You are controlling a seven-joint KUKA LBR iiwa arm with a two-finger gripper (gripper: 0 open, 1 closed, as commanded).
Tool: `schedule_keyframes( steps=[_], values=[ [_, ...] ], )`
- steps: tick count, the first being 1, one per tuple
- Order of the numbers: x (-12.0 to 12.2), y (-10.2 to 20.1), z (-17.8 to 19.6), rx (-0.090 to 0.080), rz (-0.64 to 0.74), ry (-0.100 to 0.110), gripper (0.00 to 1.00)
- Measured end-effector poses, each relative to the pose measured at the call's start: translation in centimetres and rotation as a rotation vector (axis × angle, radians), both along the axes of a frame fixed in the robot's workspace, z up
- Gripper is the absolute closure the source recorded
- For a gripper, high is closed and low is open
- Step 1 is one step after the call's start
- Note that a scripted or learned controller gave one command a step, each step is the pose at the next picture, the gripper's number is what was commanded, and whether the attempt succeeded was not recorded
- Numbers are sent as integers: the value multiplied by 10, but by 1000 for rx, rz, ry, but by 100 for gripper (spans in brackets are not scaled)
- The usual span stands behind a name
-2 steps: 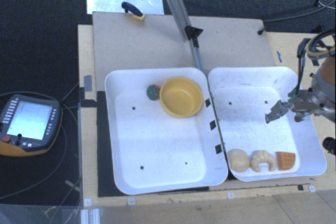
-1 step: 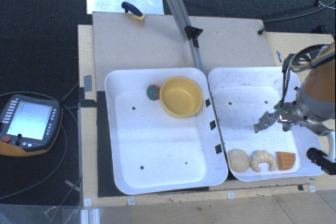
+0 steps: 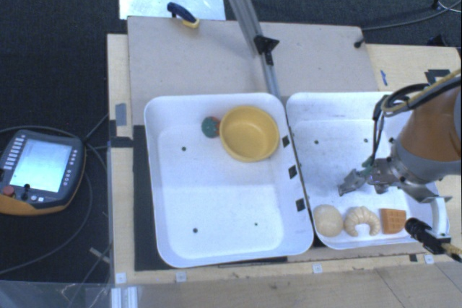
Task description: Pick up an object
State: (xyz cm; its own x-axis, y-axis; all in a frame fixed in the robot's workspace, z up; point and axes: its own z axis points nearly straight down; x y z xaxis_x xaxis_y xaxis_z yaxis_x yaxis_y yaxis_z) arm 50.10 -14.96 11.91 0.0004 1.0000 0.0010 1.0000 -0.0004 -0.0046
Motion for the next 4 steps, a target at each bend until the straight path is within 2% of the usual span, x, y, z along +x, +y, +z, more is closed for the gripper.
schedule_keyframes(
  steps=[1, 2, 4],
  values=[
    [2, 0, 13, -1, 1, -6, 100],
    [4, -1, 75, -2, 1, -10, 100],
    [4, -4, 170, -2, 1, -9, 100]
  ],
)
